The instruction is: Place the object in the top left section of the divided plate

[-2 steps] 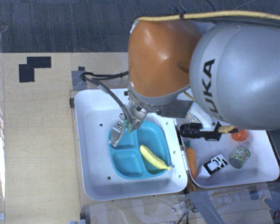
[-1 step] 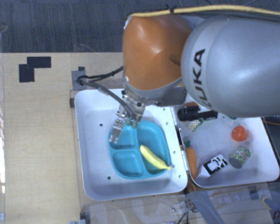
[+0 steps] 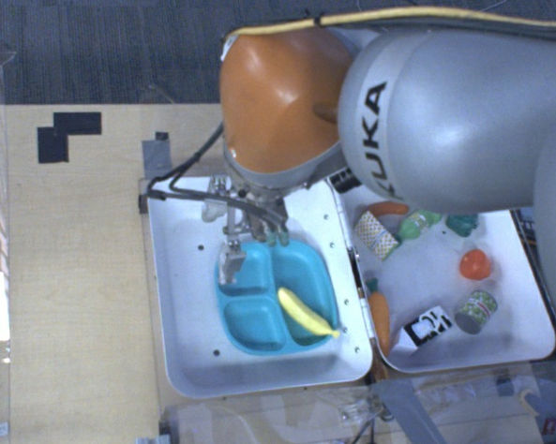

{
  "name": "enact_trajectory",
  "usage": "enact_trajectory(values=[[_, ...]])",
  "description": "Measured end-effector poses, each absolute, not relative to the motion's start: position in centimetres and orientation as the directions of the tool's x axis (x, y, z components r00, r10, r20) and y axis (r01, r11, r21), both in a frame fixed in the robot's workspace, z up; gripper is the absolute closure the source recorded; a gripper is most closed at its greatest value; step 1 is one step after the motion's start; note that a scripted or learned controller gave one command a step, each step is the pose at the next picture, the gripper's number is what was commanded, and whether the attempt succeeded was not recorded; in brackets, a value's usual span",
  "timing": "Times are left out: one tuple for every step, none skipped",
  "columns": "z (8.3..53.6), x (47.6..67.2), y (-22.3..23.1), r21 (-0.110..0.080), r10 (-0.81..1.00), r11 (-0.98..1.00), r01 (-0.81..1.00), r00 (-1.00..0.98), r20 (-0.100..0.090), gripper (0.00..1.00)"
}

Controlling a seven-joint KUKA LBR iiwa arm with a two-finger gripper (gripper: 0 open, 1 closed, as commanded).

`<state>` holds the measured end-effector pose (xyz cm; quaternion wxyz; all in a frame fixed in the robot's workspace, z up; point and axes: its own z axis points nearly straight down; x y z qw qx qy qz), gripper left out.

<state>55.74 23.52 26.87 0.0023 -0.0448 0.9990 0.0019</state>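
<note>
On the bench (image 3: pixel 76 304), two white bins are sitting side by side. Inside the left bin (image 3: pixel 185 306), a blue divided plate (image 3: pixel 255 312) is lying near the middle, and a banana (image 3: pixel 305 314) is lying slantwise in its right section, its near end reaching the plate's rim. Above the plate's far left corner, the tool (image 3: pixel 245 246) is hanging from the arm (image 3: pixel 422 114); one finger (image 3: pixel 232 264) is pointing down at the far left section's edge. Whether its fingers are spread or pressed together is hard to tell from this angle, and nothing is showing between them. The arm's orange band is looming over the far edge of the left bin. Along the left wall of the right bin (image 3: pixel 538 332), a carrot (image 3: pixel 380 319) is lying. Farther right, a checkered cup (image 3: pixel 376 235), a green bottle (image 3: pixel 415 224), a black-and-white box (image 3: pixel 427 326), an orange ball (image 3: pixel 475 264) and a small can (image 3: pixel 475 310) are lying scattered, well apart from the plate.
</note>
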Motion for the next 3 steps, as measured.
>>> enact_trajectory(values=[[24.06, 52.37, 23.5, 0.003, -0.253, 0.967, -0.253, -0.967, -0.003, 0.0], [25.0, 52.55, 23.63, 0.007, -0.249, 0.969, -0.249, -0.969, -0.008, 1.0], [25.0, 52.55, 23.64, 0.007, -0.249, 0.968, -0.249, -0.968, -0.008, 0.0]])
